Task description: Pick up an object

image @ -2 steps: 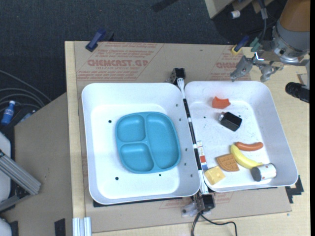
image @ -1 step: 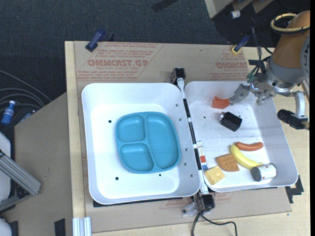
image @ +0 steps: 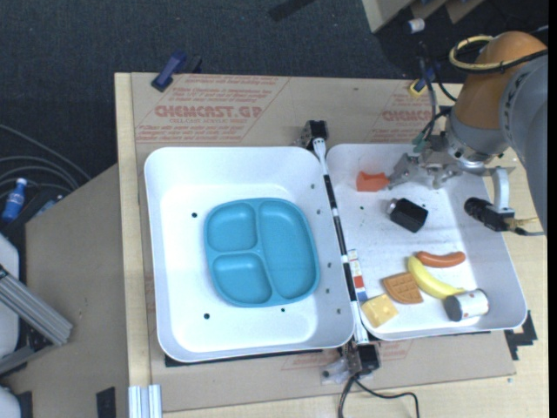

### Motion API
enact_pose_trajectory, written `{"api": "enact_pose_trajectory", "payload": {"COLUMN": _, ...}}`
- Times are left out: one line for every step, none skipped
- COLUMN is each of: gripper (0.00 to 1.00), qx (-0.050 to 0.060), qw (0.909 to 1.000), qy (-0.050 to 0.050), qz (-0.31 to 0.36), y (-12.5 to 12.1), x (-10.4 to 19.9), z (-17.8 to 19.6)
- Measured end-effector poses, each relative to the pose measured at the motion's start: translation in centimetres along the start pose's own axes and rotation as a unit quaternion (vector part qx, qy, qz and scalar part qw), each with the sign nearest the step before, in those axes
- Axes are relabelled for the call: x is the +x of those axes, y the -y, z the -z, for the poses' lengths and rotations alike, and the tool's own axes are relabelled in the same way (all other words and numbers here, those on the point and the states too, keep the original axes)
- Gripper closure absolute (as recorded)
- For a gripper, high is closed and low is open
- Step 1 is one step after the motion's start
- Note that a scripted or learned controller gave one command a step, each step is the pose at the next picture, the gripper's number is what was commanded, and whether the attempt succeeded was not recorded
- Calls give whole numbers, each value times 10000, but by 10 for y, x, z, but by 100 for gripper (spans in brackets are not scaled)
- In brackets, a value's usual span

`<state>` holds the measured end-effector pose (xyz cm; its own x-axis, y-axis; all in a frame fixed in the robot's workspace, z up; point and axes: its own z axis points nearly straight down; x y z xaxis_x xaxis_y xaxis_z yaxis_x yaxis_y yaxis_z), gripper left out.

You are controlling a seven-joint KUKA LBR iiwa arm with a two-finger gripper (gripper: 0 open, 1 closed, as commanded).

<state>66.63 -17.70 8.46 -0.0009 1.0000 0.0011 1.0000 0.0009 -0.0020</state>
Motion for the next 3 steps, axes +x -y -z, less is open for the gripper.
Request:
{"api": "enact_pose_trajectory", "payload": {"gripper": 100, "qx": -12, "qw": 10000, "qy": 9, "qz": 5, "y": -1, "x": 0, "z": 11}}
{"api": "enact_pose_trajectory", "payload": {"gripper": 0, "qx": -10, "qw": 10000, "qy": 9, "qz": 4, "y": -1, "x": 0, "z": 11}}
{"api": "enact_pose_trajectory", "payload": {"gripper": 0, "qx": 3, "qw": 10000, "qy": -2, "qz": 0, "y": 0, "x": 40, "z": 0}}
